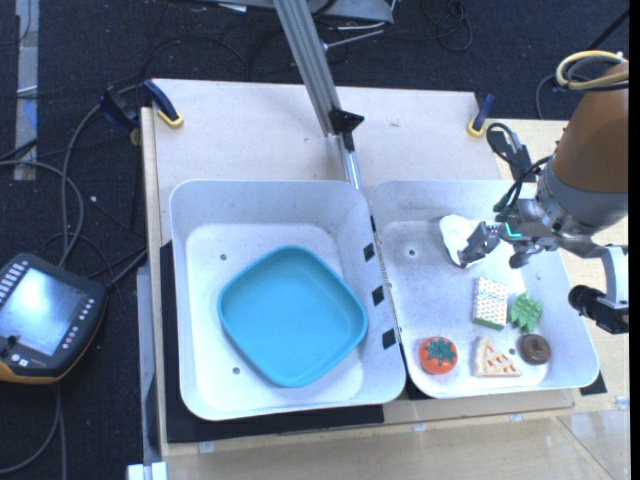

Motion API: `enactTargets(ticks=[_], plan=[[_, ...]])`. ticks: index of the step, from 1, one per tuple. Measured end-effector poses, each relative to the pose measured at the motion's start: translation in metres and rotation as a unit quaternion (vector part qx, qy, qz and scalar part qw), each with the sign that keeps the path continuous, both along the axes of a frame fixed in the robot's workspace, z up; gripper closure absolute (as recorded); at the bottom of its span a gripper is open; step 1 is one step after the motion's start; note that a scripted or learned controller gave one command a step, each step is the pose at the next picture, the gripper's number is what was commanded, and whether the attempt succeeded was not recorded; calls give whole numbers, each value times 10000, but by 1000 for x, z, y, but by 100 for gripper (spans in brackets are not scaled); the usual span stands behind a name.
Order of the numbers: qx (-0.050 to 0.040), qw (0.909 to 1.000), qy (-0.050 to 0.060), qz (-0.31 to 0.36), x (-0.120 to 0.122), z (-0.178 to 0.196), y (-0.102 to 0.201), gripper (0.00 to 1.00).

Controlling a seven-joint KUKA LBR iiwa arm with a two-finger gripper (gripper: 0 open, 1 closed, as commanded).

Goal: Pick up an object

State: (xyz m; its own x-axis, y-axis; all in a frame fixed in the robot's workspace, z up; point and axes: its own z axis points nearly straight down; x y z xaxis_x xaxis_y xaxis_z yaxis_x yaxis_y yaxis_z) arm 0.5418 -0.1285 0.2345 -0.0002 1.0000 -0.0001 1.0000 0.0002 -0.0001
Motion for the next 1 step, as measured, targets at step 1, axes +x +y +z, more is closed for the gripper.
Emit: enactTargets(ticks=[1], plan=[[0, 10000, 0, 0, 0, 0, 0, 0]])
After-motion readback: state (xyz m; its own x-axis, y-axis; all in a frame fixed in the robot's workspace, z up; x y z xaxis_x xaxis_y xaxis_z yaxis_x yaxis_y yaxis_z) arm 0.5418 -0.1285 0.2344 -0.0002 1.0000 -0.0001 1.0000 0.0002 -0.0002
